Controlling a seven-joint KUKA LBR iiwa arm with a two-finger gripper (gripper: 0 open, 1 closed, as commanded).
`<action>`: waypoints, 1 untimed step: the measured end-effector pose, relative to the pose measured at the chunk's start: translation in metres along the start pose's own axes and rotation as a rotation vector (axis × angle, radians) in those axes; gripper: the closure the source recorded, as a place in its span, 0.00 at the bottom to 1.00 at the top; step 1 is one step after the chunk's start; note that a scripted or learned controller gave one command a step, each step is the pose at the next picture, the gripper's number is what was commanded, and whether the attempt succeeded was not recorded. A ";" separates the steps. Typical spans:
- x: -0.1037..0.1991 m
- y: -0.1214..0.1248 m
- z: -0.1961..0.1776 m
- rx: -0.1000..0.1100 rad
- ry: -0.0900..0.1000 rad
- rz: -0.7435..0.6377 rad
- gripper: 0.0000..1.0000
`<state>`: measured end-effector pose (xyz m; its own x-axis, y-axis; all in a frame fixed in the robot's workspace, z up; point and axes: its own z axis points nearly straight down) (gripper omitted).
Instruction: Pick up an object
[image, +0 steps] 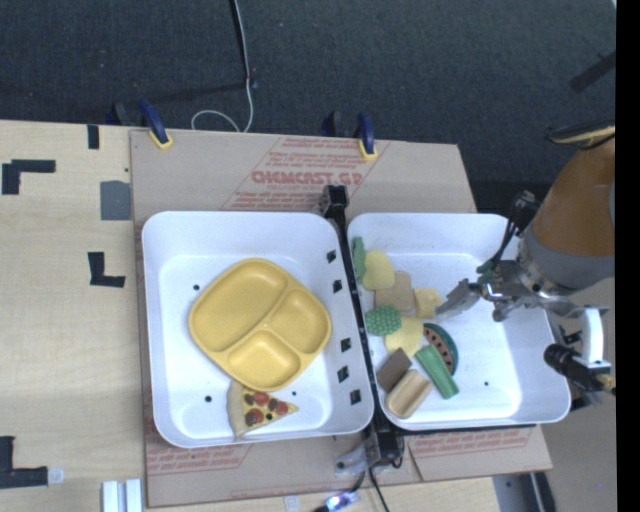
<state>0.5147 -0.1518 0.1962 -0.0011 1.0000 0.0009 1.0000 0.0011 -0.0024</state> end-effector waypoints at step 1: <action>0.026 -0.031 0.109 -0.005 -0.001 0.006 0.00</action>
<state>0.4837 -0.1257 0.0869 0.0046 1.0000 -0.0002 1.0000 -0.0046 0.0028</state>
